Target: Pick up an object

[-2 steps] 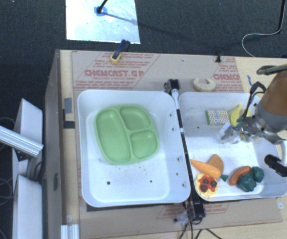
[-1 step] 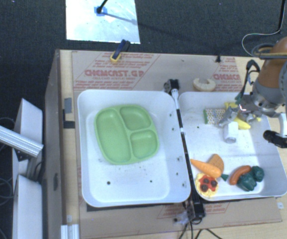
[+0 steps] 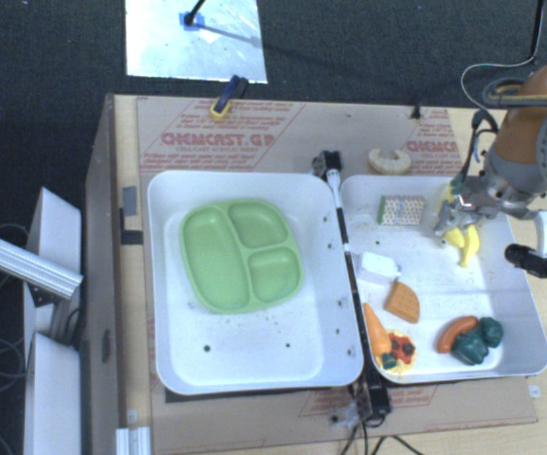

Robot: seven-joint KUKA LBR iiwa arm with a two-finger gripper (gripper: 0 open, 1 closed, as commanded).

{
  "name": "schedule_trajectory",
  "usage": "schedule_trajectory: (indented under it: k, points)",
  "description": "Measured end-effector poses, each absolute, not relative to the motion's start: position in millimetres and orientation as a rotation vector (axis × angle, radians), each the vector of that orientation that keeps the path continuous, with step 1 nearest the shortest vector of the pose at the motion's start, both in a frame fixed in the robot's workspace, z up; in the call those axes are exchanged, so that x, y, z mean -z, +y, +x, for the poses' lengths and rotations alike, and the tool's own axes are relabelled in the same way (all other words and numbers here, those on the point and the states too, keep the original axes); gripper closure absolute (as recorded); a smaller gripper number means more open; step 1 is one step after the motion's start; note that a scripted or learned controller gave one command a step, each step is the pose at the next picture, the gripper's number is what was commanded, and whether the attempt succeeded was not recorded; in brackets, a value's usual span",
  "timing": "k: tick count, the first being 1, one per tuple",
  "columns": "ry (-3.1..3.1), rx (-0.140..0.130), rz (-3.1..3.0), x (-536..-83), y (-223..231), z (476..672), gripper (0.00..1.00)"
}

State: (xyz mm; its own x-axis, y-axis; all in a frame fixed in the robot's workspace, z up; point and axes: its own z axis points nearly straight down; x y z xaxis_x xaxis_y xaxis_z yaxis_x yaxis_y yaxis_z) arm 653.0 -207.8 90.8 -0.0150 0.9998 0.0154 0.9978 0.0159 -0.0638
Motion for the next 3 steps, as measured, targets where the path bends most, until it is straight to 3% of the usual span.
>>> schedule_trajectory:
  k: [1, 2, 3]
  points:
    - [-2.23, 0.005, -2.218, -164.0, -141.3, 625.3, 1.0]
    - [-2.228, 0.005, -2.217, -231.9, -30.0, 583.4, 1.0]
    - [-2.222, -0.001, -2.22, -189.4, -26.1, 523.8, 1.0]
